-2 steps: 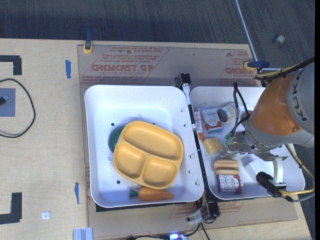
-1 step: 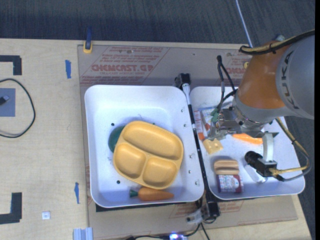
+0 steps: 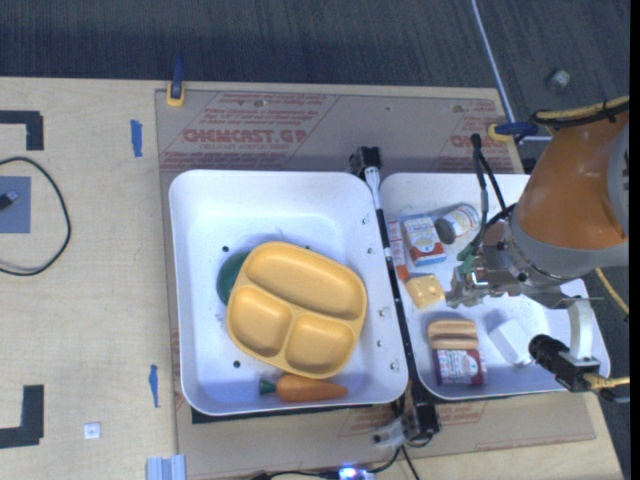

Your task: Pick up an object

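My gripper hangs over the middle of the right bin, under the grey and orange arm. Just left of it lies a yellow cheese wedge. A hot dog bun and a red packet sit below the gripper, toward the front. A small white, red and blue carton and a silver can lie at the back. A white block rests to the gripper's lower right. The arm hides part of the bin's right side.
The left bin holds a yellow divided plate lying over a green item, with a carrot at the front wall. A black clamp sits between the bins at the back. Cables run at the far left.
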You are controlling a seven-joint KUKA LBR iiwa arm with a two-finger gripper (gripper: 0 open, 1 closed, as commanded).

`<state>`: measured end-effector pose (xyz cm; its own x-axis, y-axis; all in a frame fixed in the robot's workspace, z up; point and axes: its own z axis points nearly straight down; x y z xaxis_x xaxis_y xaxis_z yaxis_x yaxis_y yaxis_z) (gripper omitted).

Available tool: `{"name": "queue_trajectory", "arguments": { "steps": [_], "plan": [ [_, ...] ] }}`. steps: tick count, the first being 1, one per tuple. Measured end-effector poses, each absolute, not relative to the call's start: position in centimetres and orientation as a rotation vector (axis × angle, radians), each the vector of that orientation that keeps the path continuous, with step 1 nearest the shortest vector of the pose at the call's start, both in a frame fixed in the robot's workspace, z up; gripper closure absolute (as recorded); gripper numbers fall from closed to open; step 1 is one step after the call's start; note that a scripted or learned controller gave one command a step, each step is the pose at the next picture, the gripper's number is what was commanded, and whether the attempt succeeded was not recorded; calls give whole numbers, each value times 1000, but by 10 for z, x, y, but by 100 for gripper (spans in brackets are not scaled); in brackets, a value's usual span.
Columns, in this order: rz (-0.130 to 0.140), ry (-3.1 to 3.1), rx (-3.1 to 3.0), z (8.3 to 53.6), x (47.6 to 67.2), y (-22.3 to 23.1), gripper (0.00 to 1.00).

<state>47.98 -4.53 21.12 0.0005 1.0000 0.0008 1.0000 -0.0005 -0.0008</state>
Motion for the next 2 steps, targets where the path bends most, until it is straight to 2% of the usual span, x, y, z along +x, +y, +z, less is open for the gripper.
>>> {"name": "queue_trajectory", "arguments": {
  "steps": [1,2],
  "plan": [
    [0,-2220,-2221,211,480,-45,0],
    [1,-2220,-2222,104,497,-100,0]
  ]
}}
